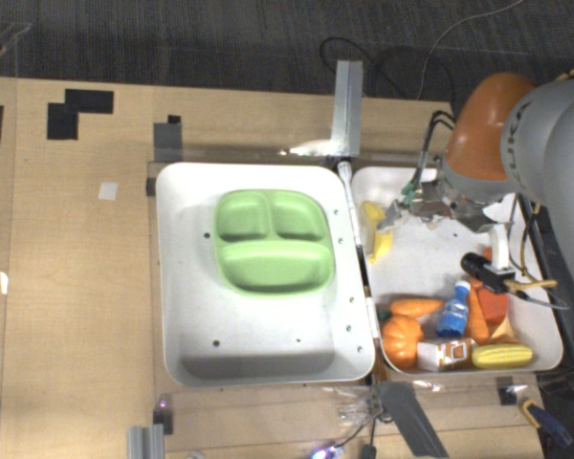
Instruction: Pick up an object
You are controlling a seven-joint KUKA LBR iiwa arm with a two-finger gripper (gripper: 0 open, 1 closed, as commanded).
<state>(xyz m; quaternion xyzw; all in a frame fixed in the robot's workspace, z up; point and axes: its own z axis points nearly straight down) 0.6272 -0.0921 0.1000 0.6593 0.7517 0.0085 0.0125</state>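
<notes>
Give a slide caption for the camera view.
Arm over right bin of toy food; green tray in left bin.

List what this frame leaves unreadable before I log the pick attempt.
- Gripper: too small and blurred in the camera view to tell its finger state or whether it holds anything.
- Yellow item by the right bin's left wall: shape too blurred to identify.
- Toy pile in the right bin: pieces overlap, so lower ones are partly hidden.
- Arm: cut off by the right edge.
</notes>
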